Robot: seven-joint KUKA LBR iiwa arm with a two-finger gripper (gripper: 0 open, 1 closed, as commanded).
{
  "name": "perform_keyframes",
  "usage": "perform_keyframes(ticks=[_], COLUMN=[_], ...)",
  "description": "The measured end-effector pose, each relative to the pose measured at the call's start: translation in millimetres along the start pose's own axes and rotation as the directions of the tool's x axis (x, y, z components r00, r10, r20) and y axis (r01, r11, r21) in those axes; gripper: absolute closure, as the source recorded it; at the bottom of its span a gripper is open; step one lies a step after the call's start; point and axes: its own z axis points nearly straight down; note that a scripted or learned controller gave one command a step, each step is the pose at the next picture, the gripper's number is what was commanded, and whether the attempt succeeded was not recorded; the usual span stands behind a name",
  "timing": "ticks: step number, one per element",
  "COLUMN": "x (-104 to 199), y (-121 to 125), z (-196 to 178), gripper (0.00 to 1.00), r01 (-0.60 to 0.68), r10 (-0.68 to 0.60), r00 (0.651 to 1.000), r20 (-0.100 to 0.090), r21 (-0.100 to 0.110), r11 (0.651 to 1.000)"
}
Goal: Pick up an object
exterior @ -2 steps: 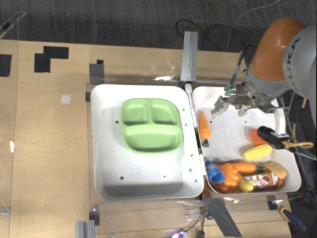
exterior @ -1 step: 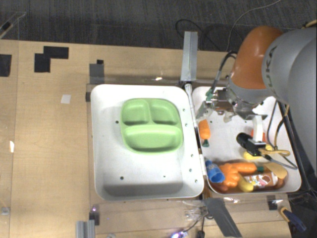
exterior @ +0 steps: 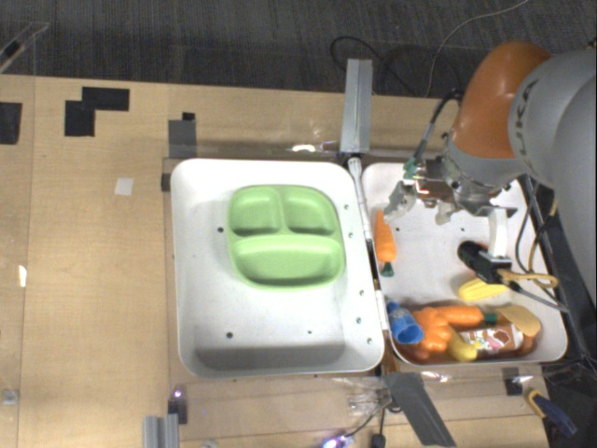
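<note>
My gripper [exterior: 421,207] hangs over the back of the right bin [exterior: 424,259], open, with nothing between its fingers. An orange toy carrot [exterior: 382,239] lies along the bin's left wall, just left of and below the gripper. Along the front wall lie a blue cup [exterior: 403,325], an orange toy [exterior: 438,329] and a brown bottle with a red label [exterior: 492,340]. A yellow banana-like toy [exterior: 482,290] rests above them at the right.
The left bin [exterior: 201,325] holds a green divided plate [exterior: 284,234] in its middle. A metal post [exterior: 355,110] stands behind the wall between the bins. The arm's grey body and orange band [exterior: 494,91] loom over the right bin's back right corner.
</note>
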Motion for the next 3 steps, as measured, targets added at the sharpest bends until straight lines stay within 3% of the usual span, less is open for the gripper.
perform_keyframes(ticks=[1,2,3], x=[20,-50,-49], y=[9,1,3], z=[0,5,-7], gripper=[0.0,0.0,1.0], r01=[0.006,0.031,0.038], r10=[-0.006,-0.031,-0.038], r00=[1.0,1.0,0.999], r20=[0.0,0.001,0.001], r21=[0.0,0.0,-0.005], r11=[1.0,1.0,0.999])
